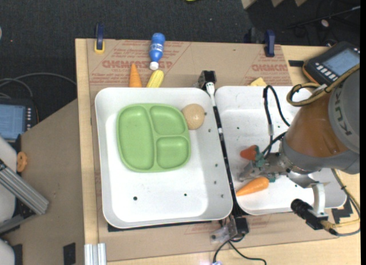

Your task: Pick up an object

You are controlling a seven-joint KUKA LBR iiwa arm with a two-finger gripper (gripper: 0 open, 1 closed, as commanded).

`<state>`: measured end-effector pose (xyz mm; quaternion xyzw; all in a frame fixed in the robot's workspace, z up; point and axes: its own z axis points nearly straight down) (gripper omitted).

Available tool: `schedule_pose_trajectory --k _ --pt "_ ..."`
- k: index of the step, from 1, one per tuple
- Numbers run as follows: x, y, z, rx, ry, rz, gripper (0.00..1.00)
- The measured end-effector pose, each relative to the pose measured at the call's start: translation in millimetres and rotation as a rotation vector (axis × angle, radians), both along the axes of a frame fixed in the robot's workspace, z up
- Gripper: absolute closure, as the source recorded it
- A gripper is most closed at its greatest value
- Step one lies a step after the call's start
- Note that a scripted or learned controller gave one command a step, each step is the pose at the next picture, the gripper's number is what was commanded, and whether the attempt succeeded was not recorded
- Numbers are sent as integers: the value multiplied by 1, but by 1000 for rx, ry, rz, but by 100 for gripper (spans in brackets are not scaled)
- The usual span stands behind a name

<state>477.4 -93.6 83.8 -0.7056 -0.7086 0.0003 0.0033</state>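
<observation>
My gripper [252, 170] hangs low over the left part of the right bin [246, 101], reaching in from the right. An orange toy carrot [253, 186] lies just below it in the view, close to or touching it. A small red piece [248, 153] sits just above the gripper. I cannot see anything held. The left bin [166, 201] holds a green divided plate [153, 137] and a tan round object [194, 115] at the plate's upper right corner.
Behind the left bin, on the cardboard, lie a blue-and-white bottle [156, 49], a small orange carrot [134, 76] and a yellow piece [155, 78]. A control pendant [334, 67] and black cables sit at the right bin's far right.
</observation>
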Motion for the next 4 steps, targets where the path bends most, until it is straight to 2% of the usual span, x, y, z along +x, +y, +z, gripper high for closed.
schedule_pose_trajectory --k 1,2,3,4 --pt "27 -65 1 -9 -9 -8 0" --pt "50 -11 1 -4 -8 1 0" --pt "95 -4 1 -6 -10 -1 0" --pt "71 -2 1 -3 -1 -5 0"
